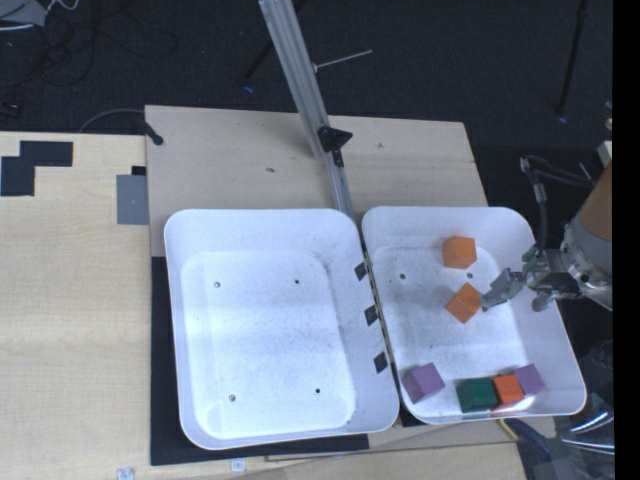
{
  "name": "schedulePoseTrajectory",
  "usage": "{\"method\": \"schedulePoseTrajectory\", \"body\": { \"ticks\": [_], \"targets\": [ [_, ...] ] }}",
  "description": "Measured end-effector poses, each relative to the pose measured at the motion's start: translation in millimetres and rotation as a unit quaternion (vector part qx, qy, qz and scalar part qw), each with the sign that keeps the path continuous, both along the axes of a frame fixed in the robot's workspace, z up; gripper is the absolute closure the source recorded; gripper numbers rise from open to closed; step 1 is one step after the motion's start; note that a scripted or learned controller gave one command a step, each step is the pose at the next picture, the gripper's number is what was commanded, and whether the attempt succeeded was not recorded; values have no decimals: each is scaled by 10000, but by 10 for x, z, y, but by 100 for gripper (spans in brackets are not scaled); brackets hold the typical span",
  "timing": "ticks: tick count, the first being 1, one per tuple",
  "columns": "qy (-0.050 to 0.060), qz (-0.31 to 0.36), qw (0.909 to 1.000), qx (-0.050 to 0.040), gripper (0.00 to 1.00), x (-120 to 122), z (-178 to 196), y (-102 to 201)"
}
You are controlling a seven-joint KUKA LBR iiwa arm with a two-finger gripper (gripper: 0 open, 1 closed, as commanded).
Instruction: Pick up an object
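judging from the scene, the pick was not yet done: the gripper (512, 290) hung at the right bin's (395, 230) right rim, just beside an orange block (463, 302); whether it was spread or closed could not be told. another orange block (459, 252) lay near the bin's far wall. purple (422, 380), green (477, 394), orange (508, 387) and purple (530, 377) blocks crowded its near wall, clear of the approach.

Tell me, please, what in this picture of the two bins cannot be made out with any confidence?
- Gripper, camera view: small and blurred at the right bin's edge; open or shut cannot be told.
- Arm: cut off by the right edge beyond the wrist.
- Green block and small orange block: packed close; whether they touch is unclear.
- Orange block by the gripper: contact unclear.
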State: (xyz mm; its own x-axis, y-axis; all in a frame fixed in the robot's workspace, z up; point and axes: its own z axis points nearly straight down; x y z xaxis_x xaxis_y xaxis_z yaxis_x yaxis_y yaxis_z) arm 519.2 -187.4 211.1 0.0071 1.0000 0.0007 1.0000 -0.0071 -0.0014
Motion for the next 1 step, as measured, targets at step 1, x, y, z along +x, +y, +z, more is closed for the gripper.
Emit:
{"method": "schedulePoseTrajectory", "body": {
  "ticks": [1],
  "targets": [
    [2,61,10000,3,0,704,-1066,-107]
  ]
}}
